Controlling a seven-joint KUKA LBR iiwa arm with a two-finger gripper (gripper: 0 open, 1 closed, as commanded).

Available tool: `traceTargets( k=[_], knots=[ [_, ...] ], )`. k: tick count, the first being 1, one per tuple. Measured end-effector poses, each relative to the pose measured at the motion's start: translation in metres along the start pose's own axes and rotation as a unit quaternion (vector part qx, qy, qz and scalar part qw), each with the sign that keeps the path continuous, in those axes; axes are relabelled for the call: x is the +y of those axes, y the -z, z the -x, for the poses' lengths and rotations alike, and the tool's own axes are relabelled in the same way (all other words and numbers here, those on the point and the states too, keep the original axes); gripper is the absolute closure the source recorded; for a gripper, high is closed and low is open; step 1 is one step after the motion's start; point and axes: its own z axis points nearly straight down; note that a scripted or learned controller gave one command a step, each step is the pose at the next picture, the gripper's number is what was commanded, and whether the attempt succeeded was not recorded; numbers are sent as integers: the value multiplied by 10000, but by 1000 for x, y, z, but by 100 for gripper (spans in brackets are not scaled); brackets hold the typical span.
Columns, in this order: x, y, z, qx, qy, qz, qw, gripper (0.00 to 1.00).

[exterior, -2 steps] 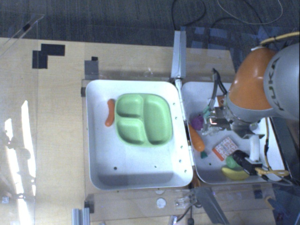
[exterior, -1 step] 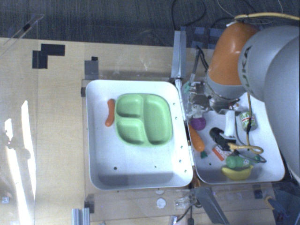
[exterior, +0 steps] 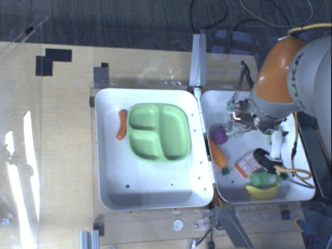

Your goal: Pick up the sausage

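Banana in right bin, sausage, green tray in left bin

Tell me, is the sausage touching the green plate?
Apart. The camera view shows a thin strip of white bin floor between the sausage and the green plate.

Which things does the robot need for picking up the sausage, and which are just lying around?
Needed: sausage in the left bin; gripper over the right bin.

Lying around: green plate, purple fruit, carrot, banana.
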Motion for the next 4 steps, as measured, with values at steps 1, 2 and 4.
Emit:
traceTargets(
  k=[1,2,4],
  knots=[
    [3,23,-23,1,-832,1,9965,100],
    [-27,-2,-42,5,-352,2,9994,100],
    [-48,77,-105,9,462,16,9989,100]
  ],
)
